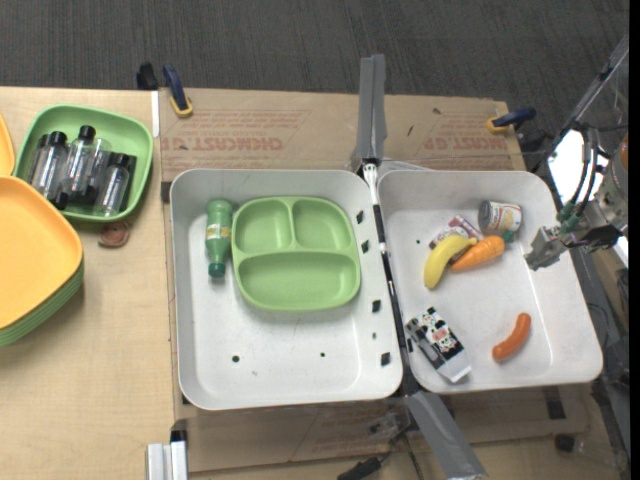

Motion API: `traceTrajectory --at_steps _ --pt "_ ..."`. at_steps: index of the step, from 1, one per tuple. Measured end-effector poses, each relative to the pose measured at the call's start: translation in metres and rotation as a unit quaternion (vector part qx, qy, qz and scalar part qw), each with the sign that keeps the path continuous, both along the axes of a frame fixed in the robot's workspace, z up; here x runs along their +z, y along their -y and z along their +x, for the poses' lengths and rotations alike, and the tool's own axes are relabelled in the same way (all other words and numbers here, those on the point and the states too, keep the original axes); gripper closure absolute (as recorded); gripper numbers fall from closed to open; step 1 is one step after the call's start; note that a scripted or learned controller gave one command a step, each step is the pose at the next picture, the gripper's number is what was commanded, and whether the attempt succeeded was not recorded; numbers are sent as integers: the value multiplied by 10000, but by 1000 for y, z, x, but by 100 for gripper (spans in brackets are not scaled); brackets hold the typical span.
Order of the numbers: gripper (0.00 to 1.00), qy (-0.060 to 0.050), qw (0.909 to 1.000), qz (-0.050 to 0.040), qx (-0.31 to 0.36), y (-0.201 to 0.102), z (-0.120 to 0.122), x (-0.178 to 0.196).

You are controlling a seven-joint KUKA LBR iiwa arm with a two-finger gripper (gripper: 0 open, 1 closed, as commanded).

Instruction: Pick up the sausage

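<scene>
I'm looking down on a light wooden bench [100,368]. Beyond its far edge I see dark grey carpet [300,13] with a fine ribbed weave. A brown cardboard sheet [270,133] with reversed red lettering lies flat on the bench, held by a blue clamp [176,90] at its far left corner and another clamp [510,120] at its far right corner. A grey metal bar [371,108] crosses the cardboard's middle. Light is even and soft, with faint shadows.

Arm: enters from the right edge, mostly out of frame.
End effector [545,248]: low, apparently empty; details too blurred.
</scene>
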State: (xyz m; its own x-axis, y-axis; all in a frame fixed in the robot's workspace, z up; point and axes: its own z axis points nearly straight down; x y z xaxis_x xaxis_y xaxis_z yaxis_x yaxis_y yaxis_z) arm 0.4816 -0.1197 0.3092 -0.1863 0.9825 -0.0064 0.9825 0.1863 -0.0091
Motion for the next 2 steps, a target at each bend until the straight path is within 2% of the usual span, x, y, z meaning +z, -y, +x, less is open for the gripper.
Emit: traceTrajectory --at_steps 2 --pt "100 -23 10000 -16 20 2 1 15"
